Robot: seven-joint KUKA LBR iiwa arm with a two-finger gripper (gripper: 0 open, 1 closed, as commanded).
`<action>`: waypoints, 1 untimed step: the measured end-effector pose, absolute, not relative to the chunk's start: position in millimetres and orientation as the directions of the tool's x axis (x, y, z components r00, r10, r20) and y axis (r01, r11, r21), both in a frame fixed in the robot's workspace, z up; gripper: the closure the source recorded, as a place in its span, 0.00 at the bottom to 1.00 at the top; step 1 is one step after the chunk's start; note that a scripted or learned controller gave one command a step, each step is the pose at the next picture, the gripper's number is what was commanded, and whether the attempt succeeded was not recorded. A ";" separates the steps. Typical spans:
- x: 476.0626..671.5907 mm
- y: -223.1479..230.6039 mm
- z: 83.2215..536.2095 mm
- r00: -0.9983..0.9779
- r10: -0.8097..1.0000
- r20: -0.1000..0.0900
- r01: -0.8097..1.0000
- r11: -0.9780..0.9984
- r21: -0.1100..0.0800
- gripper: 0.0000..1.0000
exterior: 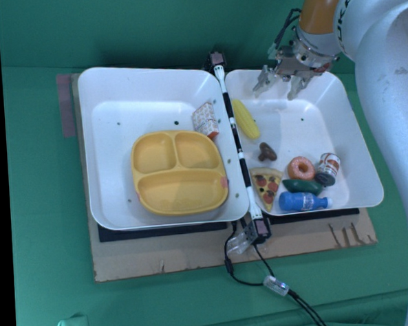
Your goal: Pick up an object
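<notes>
Fingers of the grey metal two-finger gripper (280, 84) hang spread apart, gripping nothing, above the right white plastic bin's (346, 126) far edge; the yellow plastic corn cob (245, 118), perhaps nearest, lies below-left.

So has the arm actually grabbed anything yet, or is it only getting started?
Nothing looks picked up yet. The gripper hangs open over the far end of the right bin with nothing between its fingers. The corn, doughnut, pizza slice and blue bottle all lie in that bin, and the yellow tray sits in the left one. Choosing an item, closing on it and lifting all remain.
</notes>
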State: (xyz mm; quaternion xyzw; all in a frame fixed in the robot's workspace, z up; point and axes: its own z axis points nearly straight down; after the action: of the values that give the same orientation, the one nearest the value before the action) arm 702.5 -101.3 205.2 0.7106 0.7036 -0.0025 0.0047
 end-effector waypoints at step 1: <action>701.6 -100.6 192.0 0.003 1.000 -0.008 1.000 -0.003 -0.002 0.00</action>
State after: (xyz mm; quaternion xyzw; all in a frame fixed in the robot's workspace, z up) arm 701.6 -100.6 192.0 0.7080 0.7062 -0.0036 0.0021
